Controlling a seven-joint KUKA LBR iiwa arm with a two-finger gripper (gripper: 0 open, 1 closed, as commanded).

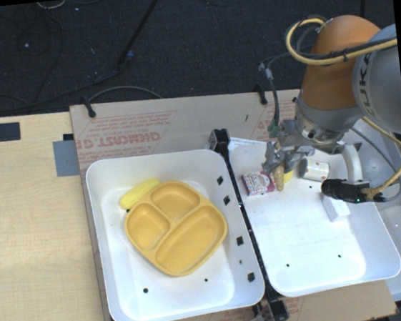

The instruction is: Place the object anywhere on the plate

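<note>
While the arm (334,69) reaches in from the right, I note the gripper (279,165) low over the back left corner of the right bin (326,250), just beside a small pink-and-white packet (256,183) lying flat on the bin floor. I take that packet to be the object. From this slanted view I cannot tell whether the fingers are apart or together; they blur into the wrist hardware, with something yellowish at the tip, so I record no grasp. The packet seems to touch the gripper's left edge or sit just short of it; nothing shows it between the fingers. The plate (176,227), yellow with three compartments, lies in the left bin (121,287), turned at an angle, a yellow piece (138,193) poking out at its back left rim. The bins sit side by side on the table (30,247), presumably so a carry crosses only the central divider. My judgement: the pick is in hand; placing is not yet done.
</note>
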